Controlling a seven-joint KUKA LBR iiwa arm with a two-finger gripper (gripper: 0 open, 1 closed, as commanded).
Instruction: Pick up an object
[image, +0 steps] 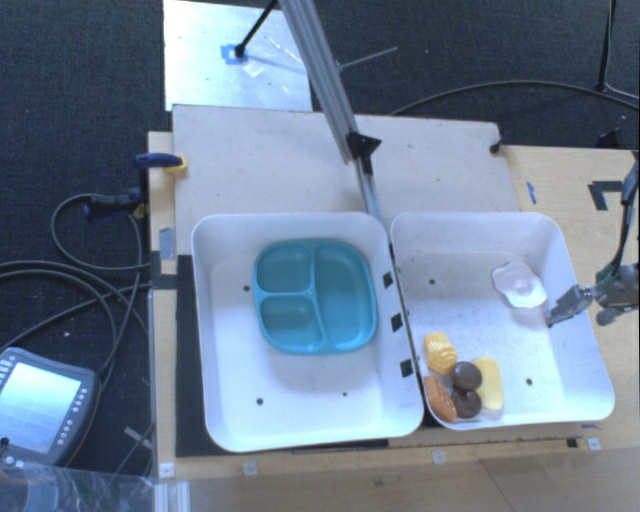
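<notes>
Camera view from above shows a small heap of toy food in the right bin, pressed into its near-left corner: a yellow-orange piece at the top of the heap, a dark brown round one in the middle, a pale yellow piece on its right and an orange-brown piece against the bin's left wall. They touch one another. Farther back and to the right in the same bin lies a pale whitish lump, apart from the heap and close to the right wall.

At that right wall sits the gripper, its thin metal tip reaching just over the rim, near the whitish lump but not touching it. Nothing lies between its jaws; whether they stand open or closed cannot be told at this size. The heap of toy food lies well apart from it, toward the bin's near-left corner.

In the left bin a teal divided plate rests near the middle, three compartments facing up.
</notes>
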